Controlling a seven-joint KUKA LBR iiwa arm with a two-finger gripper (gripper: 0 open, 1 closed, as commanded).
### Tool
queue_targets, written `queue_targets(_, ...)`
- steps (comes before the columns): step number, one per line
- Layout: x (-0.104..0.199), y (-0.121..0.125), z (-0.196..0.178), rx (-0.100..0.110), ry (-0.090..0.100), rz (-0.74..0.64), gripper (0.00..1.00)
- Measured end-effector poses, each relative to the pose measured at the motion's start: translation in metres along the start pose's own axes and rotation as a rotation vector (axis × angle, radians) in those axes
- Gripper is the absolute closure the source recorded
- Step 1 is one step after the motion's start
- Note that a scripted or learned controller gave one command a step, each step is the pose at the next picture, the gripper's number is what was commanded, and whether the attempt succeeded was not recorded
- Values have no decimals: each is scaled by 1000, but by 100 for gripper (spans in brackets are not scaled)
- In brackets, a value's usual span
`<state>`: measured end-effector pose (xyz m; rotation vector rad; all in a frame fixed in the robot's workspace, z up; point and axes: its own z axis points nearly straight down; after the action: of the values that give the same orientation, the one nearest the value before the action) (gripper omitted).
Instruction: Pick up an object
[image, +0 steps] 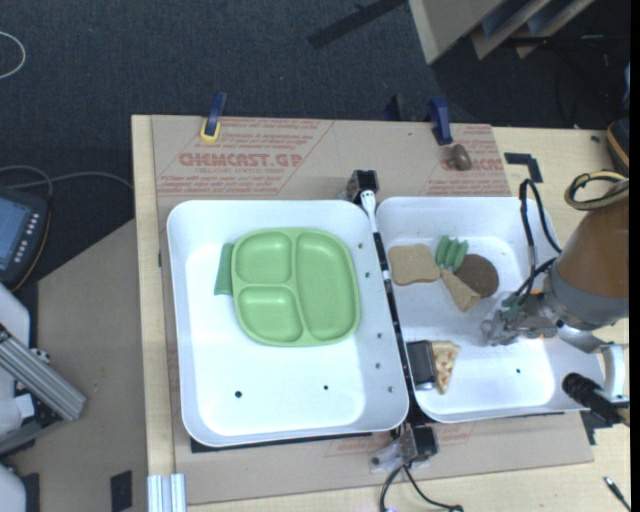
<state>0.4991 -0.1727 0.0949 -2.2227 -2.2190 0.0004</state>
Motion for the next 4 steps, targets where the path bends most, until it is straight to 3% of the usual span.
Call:
queue_targets(2, 3, 12, -117, -9, -3, -3, 100)
queue_targets(3, 3, 13, -131, -5, -2, -3, 100)
queue_targets(4, 57, 27, -121, 1, 3, -8, 100)
